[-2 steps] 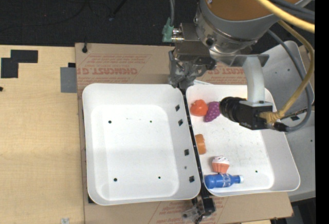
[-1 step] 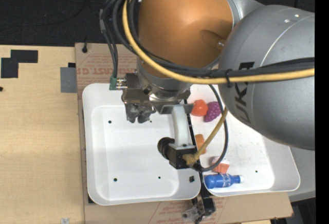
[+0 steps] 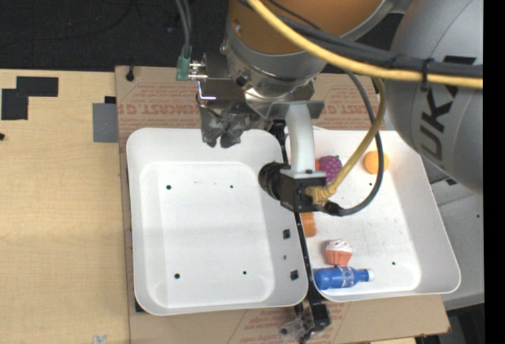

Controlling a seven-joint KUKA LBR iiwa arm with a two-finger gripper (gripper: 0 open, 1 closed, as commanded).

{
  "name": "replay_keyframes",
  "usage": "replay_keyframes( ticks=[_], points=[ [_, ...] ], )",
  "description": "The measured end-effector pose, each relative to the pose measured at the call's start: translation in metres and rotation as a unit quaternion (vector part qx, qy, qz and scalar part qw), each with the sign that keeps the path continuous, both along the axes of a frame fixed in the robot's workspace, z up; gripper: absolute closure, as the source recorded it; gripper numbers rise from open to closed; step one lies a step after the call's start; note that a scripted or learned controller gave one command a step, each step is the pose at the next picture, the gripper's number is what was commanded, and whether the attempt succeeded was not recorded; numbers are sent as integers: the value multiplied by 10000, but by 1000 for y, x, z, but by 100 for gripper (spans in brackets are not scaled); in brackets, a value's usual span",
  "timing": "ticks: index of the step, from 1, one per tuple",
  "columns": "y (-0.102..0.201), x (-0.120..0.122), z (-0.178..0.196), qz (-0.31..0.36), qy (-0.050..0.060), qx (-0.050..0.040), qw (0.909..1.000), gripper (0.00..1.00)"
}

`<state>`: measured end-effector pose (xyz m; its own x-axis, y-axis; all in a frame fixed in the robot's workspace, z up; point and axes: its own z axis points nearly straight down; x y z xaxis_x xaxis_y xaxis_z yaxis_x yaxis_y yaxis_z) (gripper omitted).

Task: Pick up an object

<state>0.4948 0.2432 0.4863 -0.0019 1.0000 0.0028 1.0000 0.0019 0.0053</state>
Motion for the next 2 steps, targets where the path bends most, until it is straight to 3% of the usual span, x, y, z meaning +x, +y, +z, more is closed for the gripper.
replay_keyframes(
  ticks=[1,2],
  points=[
    [-4,-19,55,1,18,-7,10000,100],
    [-90,-19,23,-47,60,-34,10000,100]
  ],
)
